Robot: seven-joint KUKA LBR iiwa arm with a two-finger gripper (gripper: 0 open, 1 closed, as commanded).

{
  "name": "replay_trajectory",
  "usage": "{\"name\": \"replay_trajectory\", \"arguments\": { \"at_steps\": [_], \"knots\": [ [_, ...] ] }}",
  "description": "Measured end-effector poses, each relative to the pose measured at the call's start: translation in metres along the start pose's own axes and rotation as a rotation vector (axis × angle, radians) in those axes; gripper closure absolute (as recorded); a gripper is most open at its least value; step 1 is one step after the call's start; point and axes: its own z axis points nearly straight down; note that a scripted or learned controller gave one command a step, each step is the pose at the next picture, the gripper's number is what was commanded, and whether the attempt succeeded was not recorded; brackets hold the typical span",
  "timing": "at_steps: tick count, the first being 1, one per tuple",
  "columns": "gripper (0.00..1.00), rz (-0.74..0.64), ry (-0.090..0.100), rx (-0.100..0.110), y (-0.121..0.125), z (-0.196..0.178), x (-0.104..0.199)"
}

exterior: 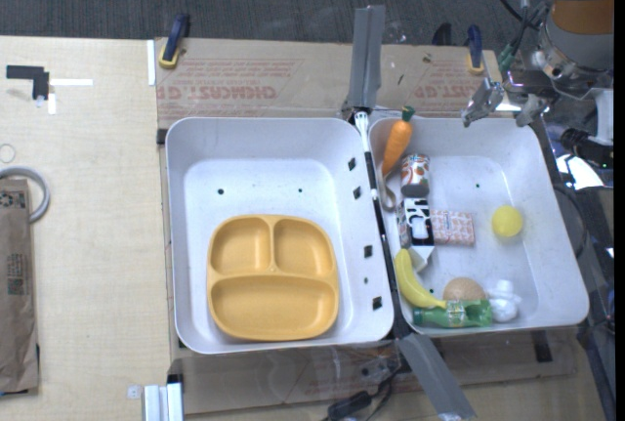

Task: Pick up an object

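The end effector (500, 103) hung over the right bin's (547, 165) far right corner, nothing between its fingers, though whether they stood open or closed I couldn't tell. Below, a yellow ball (507, 222) sat near a carrot (396, 142) and banana (414, 280). A divided yellow tray (274, 276) filled the left bin (186, 214).

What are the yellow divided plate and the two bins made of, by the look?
Yellow three-compartment plate: likely matte moulded plastic; uniform colour, rounded ridges, no glare. Two shallow white bins: probably thin formed plastic; smooth, softly glossy, rounded corners. Coated metal can't be excluded.
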Motion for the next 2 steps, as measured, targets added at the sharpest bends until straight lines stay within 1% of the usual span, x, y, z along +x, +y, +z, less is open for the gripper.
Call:
{"name": "replay_trajectory", "arguments": {
  "at_steps": [1, 2],
  "knots": [
    [0.0, 0.052, -0.001, 0.0, -0.023, 0.037, -0.035],
    [0.0, -0.011, 0.001, 0.001, -0.104, 0.088, 0.017]
  ]
}}
